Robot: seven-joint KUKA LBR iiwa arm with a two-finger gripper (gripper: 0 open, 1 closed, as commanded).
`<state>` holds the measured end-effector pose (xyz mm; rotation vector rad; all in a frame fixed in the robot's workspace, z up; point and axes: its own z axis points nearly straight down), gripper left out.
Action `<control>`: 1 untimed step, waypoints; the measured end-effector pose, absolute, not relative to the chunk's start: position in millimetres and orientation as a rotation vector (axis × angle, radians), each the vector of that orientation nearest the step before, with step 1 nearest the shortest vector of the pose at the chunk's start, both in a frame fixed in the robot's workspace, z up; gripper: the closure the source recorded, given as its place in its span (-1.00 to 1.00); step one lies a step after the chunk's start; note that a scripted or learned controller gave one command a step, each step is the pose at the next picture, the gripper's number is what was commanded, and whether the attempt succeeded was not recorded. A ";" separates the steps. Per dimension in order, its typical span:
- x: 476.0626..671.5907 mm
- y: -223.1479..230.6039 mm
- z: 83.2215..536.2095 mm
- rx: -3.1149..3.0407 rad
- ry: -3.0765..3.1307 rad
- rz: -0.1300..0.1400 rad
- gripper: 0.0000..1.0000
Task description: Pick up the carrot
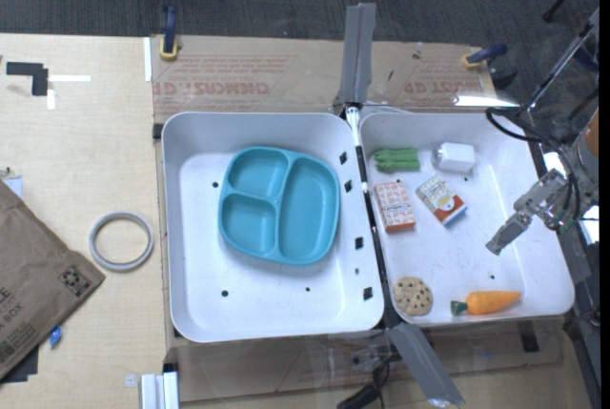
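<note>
Camera view: carrot (488,301) is lying near-left of the gripper (502,239), long axis running left-right. Gripper is hanging above the right bin (477,132); can't tell its state.

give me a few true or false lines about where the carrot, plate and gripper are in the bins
1. The carrot lies in the right bin, near its front edge. True.
2. The blue plate sits in the right bin. False: it is in the left bin.
3. The gripper holds the carrot. False: the carrot lies on the bin floor, apart from the gripper.
4. A cookie lies to the left of the carrot in the view. True.
5. The green item lies on the plate. False: it lies at the back of the right bin.
</note>
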<state>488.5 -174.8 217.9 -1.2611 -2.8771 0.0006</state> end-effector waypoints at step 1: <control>476.9 -145.0 139.1 -0.943 -2.993 -0.001 -1.00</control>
